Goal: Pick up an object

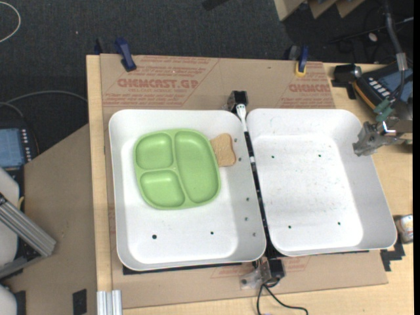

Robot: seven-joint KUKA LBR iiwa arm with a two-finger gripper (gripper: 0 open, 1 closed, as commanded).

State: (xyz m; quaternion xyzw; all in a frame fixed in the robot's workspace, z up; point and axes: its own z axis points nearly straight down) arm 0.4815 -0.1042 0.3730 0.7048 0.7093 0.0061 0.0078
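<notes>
Near edge: I am seeing a black cable (272, 300) trailing off the front of the worktop (164, 77), just below the seam where the two bins are meeting.
Left bin (131, 241): it is sitting on the cardboard-covered worktop, touching the right bin along its inner edge; its front half is showing bare white floor with a few dark dots.
Green plate (177, 169): a three-part divided plate is lying flat in the upper left part of the left bin, tilted slightly askew.
Tan piece (224, 149): a small tan, toast-like object is lying in the left bin, touching the plate's upper right rim and sitting near the divider between the bins.
Right bin (315, 235): I am looking at a speckled white floor with a few dark dots.
Claw (369, 140): it is hanging at the right bin's far right rim, well apart from the plate and the tan piece; I cannot tell how wide it is standing, and nothing is showing in it.
Far edge: blue clamps (125, 54) are pinning the cardboard at the back of the worktop.
</notes>
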